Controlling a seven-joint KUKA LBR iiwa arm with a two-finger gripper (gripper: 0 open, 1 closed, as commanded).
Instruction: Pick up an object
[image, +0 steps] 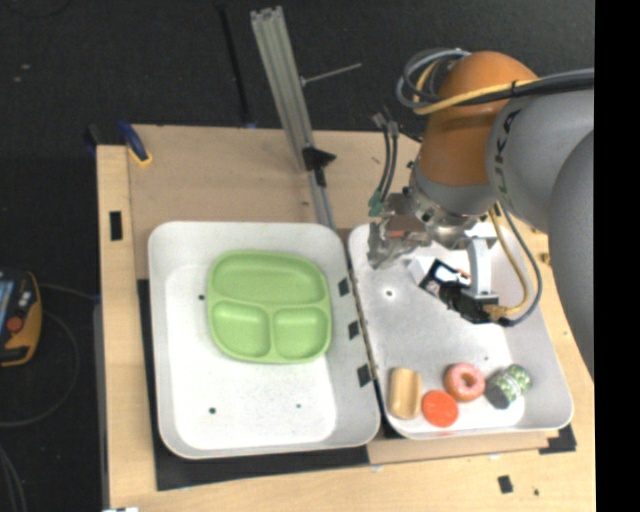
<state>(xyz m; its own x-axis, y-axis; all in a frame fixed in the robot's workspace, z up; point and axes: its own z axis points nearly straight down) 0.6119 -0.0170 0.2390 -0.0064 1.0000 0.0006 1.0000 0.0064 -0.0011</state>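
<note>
White plastic makes up both shallow bins on the wooden desk (200, 180). The left bin (180, 400) carries a pale green divided plate (268, 305) with three compartments, lying flat toward the bin's far half. The right bin (420, 320) holds four small things in a row along its near edge: a tan cylinder (403, 392), an orange-red round piece (439, 408) just beside it, a pink ring-shaped doughnut (464, 380) touching or nearly touching that, and a green and grey speckled object (509, 385) at the right end. The grey arm (orange band uppermost) hangs over the far part of the right bin, with the pincer (385, 245) near that bin's far left corner, well apart from the row. Whether the pincer is apart or together I cannot tell, and nothing is seen in it.
</note>
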